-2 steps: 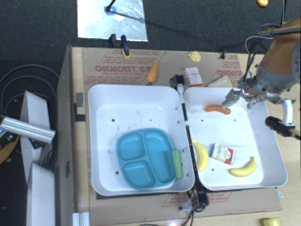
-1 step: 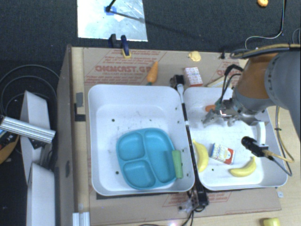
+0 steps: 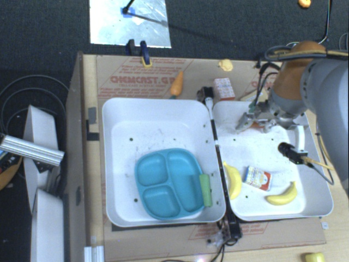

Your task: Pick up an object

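In the right bin (image 3: 246, 153), near its far wall, you see the tool (image 3: 245, 121) poised over bare white floor. Whether it is released or clenched you cannot tell. Toward the near wall lie the objects to pick: a first banana (image 3: 234, 180) against the bin's left wall, a small carton (image 3: 257, 178) just beside it, and a second banana (image 3: 282, 195) near the carton's right. All three are well apart from the tool. In the left bin (image 3: 142, 127), a blue divided tray (image 3: 166, 183) rests with a green bar (image 3: 205, 190) touching its right edge. On the surface (image 3: 152, 72) beyond the bins you find an orange carrot-shaped piece (image 3: 176, 84) and a small box (image 3: 224, 88).
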Controlling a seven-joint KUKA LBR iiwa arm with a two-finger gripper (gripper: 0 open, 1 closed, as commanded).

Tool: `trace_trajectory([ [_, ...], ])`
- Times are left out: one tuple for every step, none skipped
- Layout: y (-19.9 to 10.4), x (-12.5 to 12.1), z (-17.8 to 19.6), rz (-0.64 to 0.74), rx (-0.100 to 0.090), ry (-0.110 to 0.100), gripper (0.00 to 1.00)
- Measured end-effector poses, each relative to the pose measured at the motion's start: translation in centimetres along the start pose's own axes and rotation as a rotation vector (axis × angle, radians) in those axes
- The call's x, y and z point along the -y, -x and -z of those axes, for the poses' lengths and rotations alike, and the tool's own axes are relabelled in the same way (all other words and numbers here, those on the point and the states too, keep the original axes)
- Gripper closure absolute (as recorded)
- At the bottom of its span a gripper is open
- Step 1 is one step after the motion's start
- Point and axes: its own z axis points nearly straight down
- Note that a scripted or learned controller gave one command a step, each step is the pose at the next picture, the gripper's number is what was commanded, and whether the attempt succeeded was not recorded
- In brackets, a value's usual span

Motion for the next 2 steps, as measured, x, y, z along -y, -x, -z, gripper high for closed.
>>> trace_trajectory([
  [0.9, -1.9, 2.5, 0.0, -0.001, -0.004, 0.0],
  [6.5, 4.0, -0.2, -0.01, -0.001, -0.01, 0.0],
])
